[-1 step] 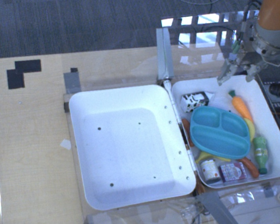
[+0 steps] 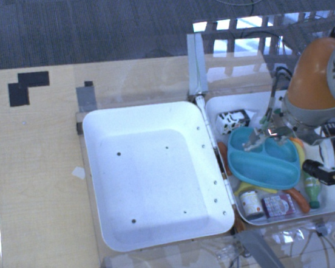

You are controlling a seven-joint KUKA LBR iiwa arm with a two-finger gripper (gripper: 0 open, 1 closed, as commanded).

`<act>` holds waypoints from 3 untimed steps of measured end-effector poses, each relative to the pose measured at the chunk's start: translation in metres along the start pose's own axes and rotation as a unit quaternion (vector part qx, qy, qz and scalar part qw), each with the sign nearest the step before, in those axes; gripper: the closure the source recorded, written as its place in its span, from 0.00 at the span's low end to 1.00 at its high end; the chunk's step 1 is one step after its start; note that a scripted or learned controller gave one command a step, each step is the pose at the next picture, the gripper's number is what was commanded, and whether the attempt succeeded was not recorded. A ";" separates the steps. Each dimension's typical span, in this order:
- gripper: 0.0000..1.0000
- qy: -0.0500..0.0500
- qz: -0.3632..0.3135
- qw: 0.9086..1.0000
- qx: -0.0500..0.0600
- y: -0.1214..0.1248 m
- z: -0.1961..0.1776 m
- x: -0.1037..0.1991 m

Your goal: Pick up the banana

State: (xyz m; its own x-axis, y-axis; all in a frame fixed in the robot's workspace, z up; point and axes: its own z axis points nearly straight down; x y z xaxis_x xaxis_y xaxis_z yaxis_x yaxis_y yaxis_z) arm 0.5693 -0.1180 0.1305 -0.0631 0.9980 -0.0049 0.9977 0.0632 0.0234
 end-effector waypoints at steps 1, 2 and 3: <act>0.00 -0.006 -0.032 0.999 -0.016 -0.006 0.012 0.014; 0.00 -0.009 -0.075 0.997 -0.028 -0.016 0.014 0.015; 0.00 -0.003 -0.054 0.998 -0.012 -0.039 0.028 0.017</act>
